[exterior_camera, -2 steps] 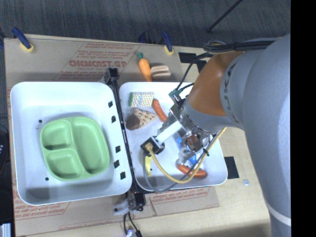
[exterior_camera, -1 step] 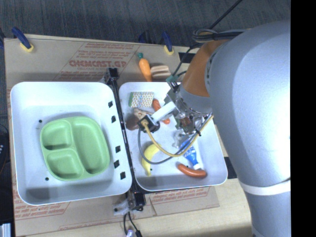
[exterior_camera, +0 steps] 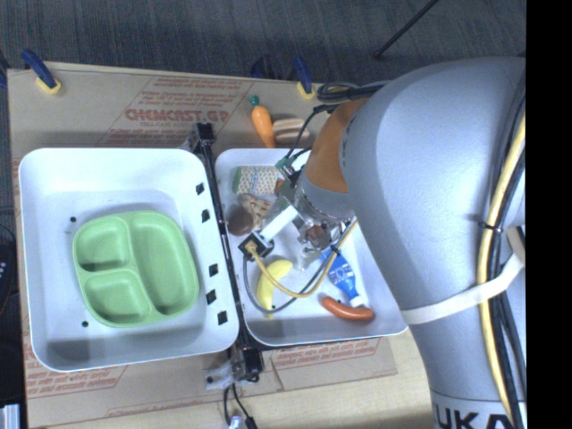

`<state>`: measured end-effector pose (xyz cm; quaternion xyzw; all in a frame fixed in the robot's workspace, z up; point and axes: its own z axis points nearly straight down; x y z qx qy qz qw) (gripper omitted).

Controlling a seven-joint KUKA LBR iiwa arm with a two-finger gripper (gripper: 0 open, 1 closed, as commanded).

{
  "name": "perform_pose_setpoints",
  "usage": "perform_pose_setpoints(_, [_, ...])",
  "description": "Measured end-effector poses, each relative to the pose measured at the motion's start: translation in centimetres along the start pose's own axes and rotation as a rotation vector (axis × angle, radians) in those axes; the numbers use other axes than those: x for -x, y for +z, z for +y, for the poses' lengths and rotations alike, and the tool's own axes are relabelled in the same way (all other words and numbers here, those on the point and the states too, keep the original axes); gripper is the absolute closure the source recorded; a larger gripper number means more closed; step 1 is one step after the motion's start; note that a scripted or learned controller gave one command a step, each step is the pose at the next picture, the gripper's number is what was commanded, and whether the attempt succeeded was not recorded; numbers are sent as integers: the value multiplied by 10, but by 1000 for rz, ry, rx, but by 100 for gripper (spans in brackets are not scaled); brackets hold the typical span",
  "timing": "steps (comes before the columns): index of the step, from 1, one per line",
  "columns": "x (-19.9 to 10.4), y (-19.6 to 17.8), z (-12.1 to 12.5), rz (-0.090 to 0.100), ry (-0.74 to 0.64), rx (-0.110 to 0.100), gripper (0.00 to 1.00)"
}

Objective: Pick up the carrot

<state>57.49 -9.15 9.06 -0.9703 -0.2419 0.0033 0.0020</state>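
Reaching from right, arm (exterior_camera: pixel 447 195) holds tool (exterior_camera: pixel 295 226) low over right bin (exterior_camera: pixel 375 329).

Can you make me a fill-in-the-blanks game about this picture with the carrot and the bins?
The carrot lies ___ the bins, on the cardboard.
The green plate sits in the ___ bin.
The plate has ___ compartments.
The hot dog lies in the ___ bin.

Missing words: outside; left; three; right

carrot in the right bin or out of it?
Out. The carrot lies on the cardboard bench top just beyond the right bin, past its far rim.
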Motion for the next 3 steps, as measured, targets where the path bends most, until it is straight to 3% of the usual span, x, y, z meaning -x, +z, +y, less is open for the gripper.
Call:
perform_pose_setpoints(1, [0, -10, -1, -2, -4, -3, 100])
perform_pose_setpoints(2, [-18, -199, -26, 5, 52, 2, 100])
perform_pose_setpoints(3, [-19, -99, -80, 0, 43, -1, 100])
